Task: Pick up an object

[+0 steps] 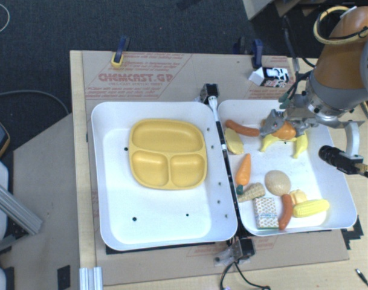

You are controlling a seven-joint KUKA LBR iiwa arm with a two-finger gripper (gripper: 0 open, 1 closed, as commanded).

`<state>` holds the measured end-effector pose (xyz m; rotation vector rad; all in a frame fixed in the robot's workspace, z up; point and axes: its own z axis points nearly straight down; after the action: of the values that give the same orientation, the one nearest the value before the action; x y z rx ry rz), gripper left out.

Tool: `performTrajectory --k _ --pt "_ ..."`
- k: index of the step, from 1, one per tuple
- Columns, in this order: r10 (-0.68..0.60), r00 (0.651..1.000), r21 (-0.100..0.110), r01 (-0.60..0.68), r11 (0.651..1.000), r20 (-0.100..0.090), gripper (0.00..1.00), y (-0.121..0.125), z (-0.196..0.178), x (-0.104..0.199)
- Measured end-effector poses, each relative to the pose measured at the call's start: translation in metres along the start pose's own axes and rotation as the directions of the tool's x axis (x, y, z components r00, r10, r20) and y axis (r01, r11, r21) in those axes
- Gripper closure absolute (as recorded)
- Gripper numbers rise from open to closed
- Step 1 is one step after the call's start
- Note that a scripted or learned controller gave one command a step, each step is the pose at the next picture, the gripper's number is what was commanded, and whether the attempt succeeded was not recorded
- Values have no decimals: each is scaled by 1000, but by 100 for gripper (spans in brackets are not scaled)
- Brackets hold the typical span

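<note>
My gripper (284, 125) pinches an orange (286, 132); around it lie two bananas (300, 145), two carrots (243, 170), one tray (168, 153).

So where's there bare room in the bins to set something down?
Left bin: bare floor all around the yellow tray, widest below it. Right bin: crowded; the only bare patch sits between the gripper and the corn.

Two bins (105, 162), one yellow tray (168, 153).

Yellow divided tray (168, 152) in left bin (105, 180); clamps (118, 54) behind.
</note>
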<state>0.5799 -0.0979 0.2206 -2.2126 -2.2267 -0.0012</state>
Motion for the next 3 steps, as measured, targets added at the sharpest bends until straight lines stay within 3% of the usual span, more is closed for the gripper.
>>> performTrajectory --k 2,3 --pt "1 1000 2 -1 1000 0 100 -6 6 95" --pt "-1 1000 -4 1 1000 0 100 -10 -13 145"
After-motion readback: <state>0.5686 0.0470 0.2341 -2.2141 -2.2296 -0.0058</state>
